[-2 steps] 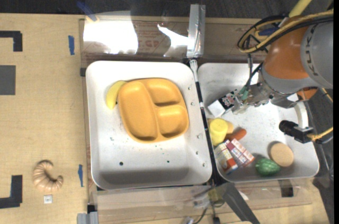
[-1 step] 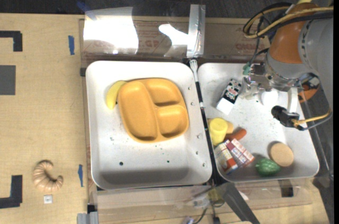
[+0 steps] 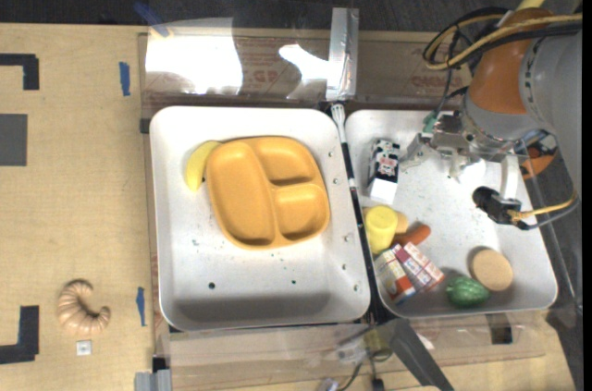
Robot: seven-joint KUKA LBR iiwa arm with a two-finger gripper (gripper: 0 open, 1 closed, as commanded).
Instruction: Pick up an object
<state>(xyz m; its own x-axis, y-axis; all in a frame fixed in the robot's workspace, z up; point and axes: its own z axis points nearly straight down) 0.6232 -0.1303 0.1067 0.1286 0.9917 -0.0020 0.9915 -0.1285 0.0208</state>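
My gripper [image 3: 435, 158] hangs over the back of the right bin [image 3: 546, 274], open, with nothing between its fingers. Just to its left stands a small black-and-white carton [image 3: 385, 160]. Nearer the front lie a yellow cup [image 3: 380, 226], an orange carrot-like piece [image 3: 413, 236], a red-and-white box [image 3: 413, 269], a green pepper [image 3: 467, 291] and a tan disc [image 3: 490, 268]. In the left bin [image 3: 268, 301] sits an orange divided tray [image 3: 268, 190], with a yellow banana [image 3: 195, 165] partly hidden under its left edge.
The grey arm with its orange band [image 3: 498, 77] reaches in from the upper right, with cables and a black connector [image 3: 491, 201] over the right bin's right side. A tan croissant toy [image 3: 83, 308] lies on the bench at far left. A ridge [image 3: 354, 213] divides the bins.
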